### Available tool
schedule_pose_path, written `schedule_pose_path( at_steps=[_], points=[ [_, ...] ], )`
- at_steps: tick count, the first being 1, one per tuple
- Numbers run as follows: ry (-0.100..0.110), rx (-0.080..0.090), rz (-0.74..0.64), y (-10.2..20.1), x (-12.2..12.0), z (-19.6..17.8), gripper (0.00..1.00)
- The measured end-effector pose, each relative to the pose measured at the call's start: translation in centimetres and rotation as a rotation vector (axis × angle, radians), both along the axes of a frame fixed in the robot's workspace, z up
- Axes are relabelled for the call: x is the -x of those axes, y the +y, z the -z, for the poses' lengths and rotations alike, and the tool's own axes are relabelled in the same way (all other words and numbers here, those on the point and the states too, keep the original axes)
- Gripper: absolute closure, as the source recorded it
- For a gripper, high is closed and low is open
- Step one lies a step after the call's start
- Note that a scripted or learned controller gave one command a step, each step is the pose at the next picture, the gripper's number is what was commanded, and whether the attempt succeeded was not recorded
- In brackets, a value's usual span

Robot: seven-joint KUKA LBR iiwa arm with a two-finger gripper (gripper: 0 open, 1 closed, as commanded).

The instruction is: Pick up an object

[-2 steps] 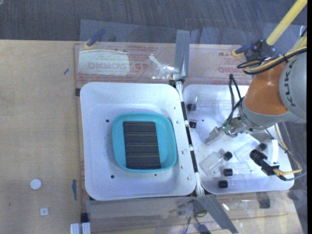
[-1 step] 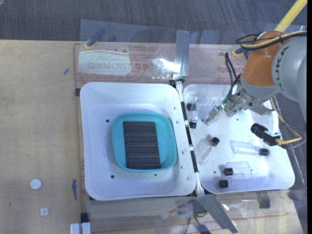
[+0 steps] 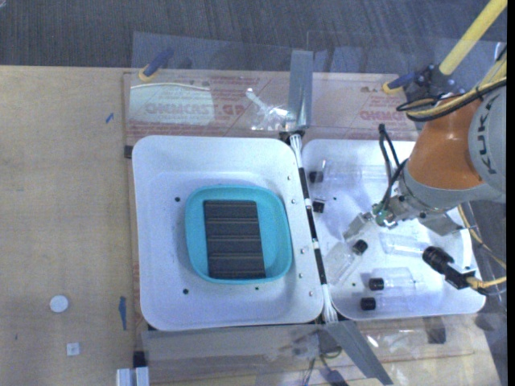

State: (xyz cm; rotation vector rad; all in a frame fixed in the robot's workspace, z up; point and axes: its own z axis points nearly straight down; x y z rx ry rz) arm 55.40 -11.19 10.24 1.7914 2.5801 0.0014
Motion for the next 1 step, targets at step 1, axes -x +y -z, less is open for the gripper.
schedule_pose_path(
  at_steps=[1],
  points=[
    [-0.005, 0.001, 0.001, -0.07, -0.12, -1.05, 1.0]
  ],
)
